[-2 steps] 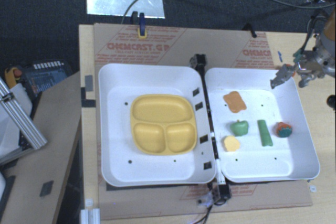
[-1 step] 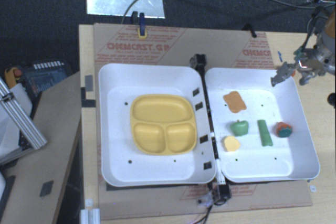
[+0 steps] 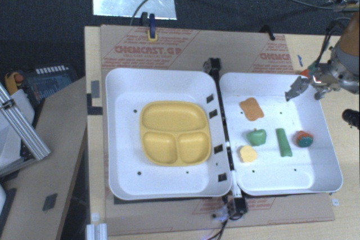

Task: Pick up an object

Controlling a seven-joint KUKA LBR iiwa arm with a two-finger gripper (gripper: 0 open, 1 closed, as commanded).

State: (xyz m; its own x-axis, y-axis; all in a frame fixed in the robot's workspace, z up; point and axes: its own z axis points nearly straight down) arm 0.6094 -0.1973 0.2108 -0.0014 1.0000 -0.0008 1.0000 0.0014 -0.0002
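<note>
1. The gripper [image 3: 305, 87] hangs at the upper right of the right bin [image 3: 323, 121], near its 2 o'clock corner, with the arm [image 3: 346, 59] entering from the right.
2. Its two fingers look spread apart, and nothing shows between them.
3. The right bin holds five small things, all lying free.
4. An orange piece [image 3: 251, 109] lies toward 10 o'clock in that bin.
5. A green pepper [image 3: 257, 136] sits near the bin's middle-left, with a yellow piece [image 3: 247, 154] just beside it at 7 o'clock.
6. A green stick [image 3: 283, 142] lies upright in the view, just right of the pepper.
7. A round red-and-teal thing [image 3: 304, 139] sits at 3 o'clock of the stick, below the gripper and well apart from it.
8. The left bin [image 3: 121, 121] holds a yellow tray [image 3: 173, 132] with three compartments, at its centre.
</note>
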